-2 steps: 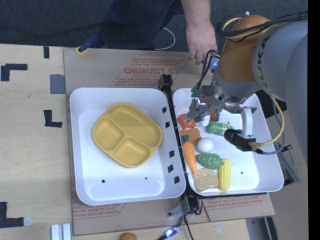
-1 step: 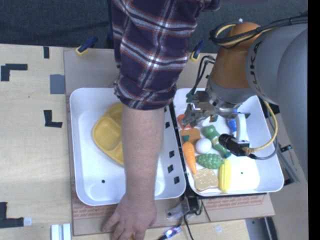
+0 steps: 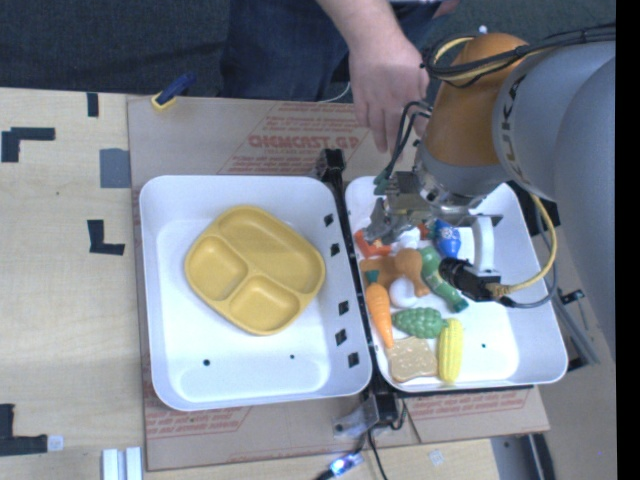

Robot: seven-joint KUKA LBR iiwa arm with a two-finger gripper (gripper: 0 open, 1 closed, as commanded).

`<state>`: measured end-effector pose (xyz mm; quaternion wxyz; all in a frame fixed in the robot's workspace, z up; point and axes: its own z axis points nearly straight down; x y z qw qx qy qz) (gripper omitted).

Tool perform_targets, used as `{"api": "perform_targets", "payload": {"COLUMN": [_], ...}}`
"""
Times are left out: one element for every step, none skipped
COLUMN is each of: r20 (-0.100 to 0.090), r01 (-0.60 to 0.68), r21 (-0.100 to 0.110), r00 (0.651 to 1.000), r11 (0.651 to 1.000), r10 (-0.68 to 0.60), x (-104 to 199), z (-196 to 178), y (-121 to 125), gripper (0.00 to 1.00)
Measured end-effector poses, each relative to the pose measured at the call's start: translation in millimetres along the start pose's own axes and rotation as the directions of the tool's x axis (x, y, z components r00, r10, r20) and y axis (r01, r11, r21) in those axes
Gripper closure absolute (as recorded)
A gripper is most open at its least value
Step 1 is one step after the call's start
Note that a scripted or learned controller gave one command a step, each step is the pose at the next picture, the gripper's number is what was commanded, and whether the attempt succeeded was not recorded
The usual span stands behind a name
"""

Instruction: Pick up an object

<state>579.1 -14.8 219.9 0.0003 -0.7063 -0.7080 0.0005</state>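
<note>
The right bin (image 3: pixel 520 363) holds a heap of toy food: an orange carrot (image 3: pixel 379 313), a green broccoli piece (image 3: pixel 419 321), a yellow corn cob (image 3: pixel 451 349), a slice of toast (image 3: pixel 411 360), a white egg (image 3: pixel 402 291), a brown piece (image 3: pixel 407 265) and a blue item (image 3: pixel 447 239). My gripper (image 3: pixel 385 230) hangs low over the bin's upper left part, right above the red and orange pieces there. I cannot make out what lies between its fingertips.
The left bin (image 3: pixel 165 228) holds a yellow divided plate (image 3: pixel 254 267). A person's forearm and hand (image 3: pixel 385 78) reach down from the top, close behind the arm's wrist. The bins rest on brown cardboard (image 3: pixel 270 138).
</note>
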Motion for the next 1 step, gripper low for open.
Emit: {"api": "perform_targets", "payload": {"r20": [0.000], "r01": [-0.001], "r21": [0.000], "r00": [1.000], "r11": [1.000], "r10": [0.001], "x": [-7.5], "z": [-8.3], "y": [-6.3], "gripper": [1.00]}}
